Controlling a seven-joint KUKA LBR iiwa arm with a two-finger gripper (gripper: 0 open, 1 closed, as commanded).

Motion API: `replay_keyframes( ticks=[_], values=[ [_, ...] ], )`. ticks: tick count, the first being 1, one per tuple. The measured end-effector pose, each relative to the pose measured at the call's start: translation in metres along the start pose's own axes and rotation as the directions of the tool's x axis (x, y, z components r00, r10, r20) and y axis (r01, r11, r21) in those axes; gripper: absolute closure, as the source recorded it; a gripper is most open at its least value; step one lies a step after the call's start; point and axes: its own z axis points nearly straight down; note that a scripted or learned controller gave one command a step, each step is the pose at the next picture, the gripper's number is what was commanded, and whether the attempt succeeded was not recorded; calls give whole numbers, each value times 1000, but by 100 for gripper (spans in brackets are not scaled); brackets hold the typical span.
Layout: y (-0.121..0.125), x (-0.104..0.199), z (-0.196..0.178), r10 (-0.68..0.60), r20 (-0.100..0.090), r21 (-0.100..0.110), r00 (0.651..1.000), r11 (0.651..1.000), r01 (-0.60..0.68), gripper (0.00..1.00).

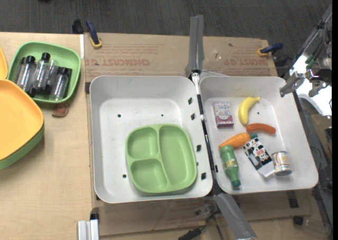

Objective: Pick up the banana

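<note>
The landmark was the right-hand bin (pixel 303 144), viewed from above at a slant. Nearest the camera, within it, lay a green bottle (pixel 230 166), a small can (pixel 282 163) on its side and a cow-print carton (pixel 257 153) between them. Just beyond these, an orange carrot (pixel 235 139) and a red-orange sausage-shaped item (pixel 261 128) lay near the bin's middle. Farther still, the banana (pixel 247 109) rested on the bin floor, curved and untouched, with a pink-and-white packet (pixel 223 114) just beside it. Beside the bin, on the side away from the arm, the second white bin (pixel 105 128) held a green divided tray (pixel 160 158). At the bin's far corner on the arm's side, the gripper (pixel 305 77) hung above the rim, well apart from the banana; whether its fingers were spread or closed could not be told.
</note>
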Motion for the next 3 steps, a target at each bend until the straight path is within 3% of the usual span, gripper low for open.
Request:
replay_keyframes(
  ticks=[1, 2, 3],
  values=[
    [47, 8, 138, -246, 1, -2, 969, 969, 246, 0],
    [69, 64, 162, -305, 1, -2, 952, 952, 305, 0],
    [70, 64, 152, -307, 3, -4, 952, 952, 307, 100]
  ],
)
